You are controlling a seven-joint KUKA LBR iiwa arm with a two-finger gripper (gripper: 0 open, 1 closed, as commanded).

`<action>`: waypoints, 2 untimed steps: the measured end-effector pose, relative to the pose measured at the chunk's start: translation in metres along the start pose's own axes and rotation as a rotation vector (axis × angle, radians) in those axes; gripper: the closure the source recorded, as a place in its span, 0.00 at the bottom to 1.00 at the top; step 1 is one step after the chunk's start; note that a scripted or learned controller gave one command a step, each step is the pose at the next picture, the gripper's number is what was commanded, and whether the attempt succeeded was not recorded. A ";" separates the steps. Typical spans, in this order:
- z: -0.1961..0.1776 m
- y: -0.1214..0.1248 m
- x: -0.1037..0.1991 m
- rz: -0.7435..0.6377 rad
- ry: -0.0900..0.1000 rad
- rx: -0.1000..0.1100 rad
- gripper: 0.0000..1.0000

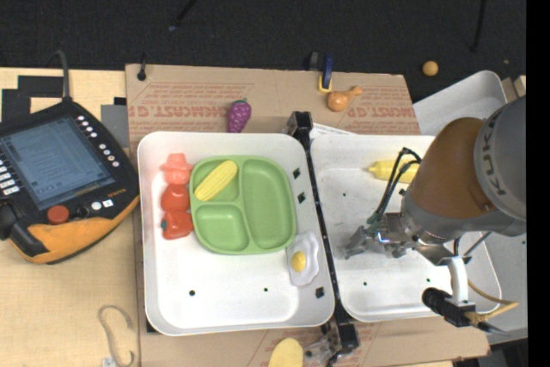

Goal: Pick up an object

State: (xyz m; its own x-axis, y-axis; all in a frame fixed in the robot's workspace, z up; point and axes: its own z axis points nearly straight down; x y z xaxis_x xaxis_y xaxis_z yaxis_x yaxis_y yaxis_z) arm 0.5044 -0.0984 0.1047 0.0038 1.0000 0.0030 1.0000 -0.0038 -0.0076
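My gripper (361,243) hangs low over the left part of the right bin (378,305), above bare white floor, and I see nothing held in it. A yellow toy (384,170) lies at the back of that bin, partly hidden by the arm's cable. In the left bin (223,305) a green divided plate (258,215) carries a yellow corn cob (215,179). A red and orange toy (175,198) lies to the left of the plate. A fried-egg toy (300,258) rests against the bin's right wall.
The arm's grey and orange body (464,185) covers the right bin's right half. A purple grape toy (239,114) and an orange toy (342,98) sit on the cardboard behind the bins. A teach pendant (60,176) lies at the left. A yellow object (286,351) lies at the front edge.
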 end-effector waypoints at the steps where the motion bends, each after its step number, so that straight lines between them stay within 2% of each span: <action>1: 0.018 -0.001 0.001 -0.003 -0.002 -0.003 0.00; 2: 0.007 -0.001 -0.001 0.007 -0.001 -0.004 1.00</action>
State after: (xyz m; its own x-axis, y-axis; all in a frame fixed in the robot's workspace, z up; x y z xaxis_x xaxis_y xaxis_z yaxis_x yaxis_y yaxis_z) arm 0.5036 -0.0997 0.0977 0.0104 0.9999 0.0016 0.9999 -0.0104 -0.0040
